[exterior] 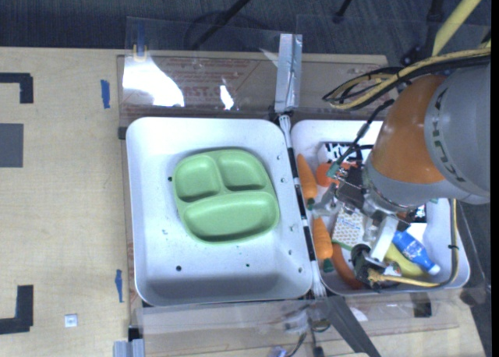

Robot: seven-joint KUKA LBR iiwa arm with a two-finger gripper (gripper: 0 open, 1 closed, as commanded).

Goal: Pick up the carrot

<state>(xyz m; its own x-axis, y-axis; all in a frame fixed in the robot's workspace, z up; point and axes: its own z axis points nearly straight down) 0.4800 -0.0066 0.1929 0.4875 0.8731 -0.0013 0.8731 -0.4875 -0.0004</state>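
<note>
Two orange carrots lie along the left wall of the right bin [460, 270]. One carrot [306, 178] is toward the back and the other carrot [320, 240] is nearer the front. My gripper [337, 201] hangs low over the bin's middle, just right of the gap between the two carrots. The grey arm with its orange band [413, 141] covers much of the bin. I see nothing held in the gripper.
The left bin [148, 270] holds a green divided plate [225, 194]. In the right bin, a dotted white card [348, 228] lies under the gripper. A blue packet [412, 248] and a yellow item [411, 266] lie front right. A reddish thing [344, 274] lies at the front.
</note>
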